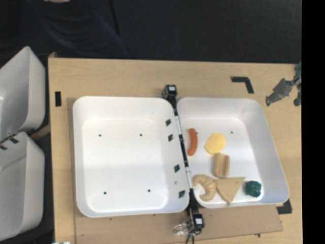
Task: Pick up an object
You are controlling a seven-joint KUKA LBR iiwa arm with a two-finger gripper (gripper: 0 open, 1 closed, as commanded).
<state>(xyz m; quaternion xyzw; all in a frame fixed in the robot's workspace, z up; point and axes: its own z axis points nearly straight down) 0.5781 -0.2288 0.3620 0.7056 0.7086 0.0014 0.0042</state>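
Pincer [284, 91], grip state indiscernible, at desk's right edge; the croissant [205, 185], wedge [229, 189] and bread roll [221, 165] touch, risking a fouled grasp.

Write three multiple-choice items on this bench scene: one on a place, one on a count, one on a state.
1. Where does the green object lie?
A. right bin's near right corner
B. left bin's centre
C. on the bench

2. How many objects lie in the right bin?
A. three
B. six
C. nine

3. How does the croissant lie?
A. apart from everything
B. against the tan wedge
C. outside the bins

Answers: 1 A, it sits by that corner. 2 B, six lie there. 3 B, the two touch.
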